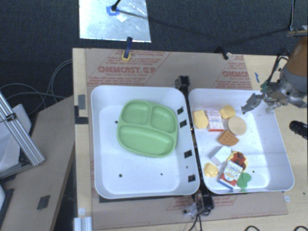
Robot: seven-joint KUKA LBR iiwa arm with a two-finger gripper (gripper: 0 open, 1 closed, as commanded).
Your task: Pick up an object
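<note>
I see toy food pieces clustered in the right bin (276,143): a round tan cookie (237,125), a brown waffle piece (228,138), three yellow pieces, a pink-and-white packet (214,120) and a red carton (232,169) whose print is too small to read. The left bin (103,129) holds one green divided plate (147,128). Red "CHEMCAST GP" lettering marks the board on the tabletop (139,70). My end effector (251,103) hovers at the right bin's far right edge, empty; whether it is released or clenched, I cannot tell.

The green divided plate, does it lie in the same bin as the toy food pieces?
No. The green divided plate lies in the left bin, while the toy food pieces lie in the right bin.
</note>
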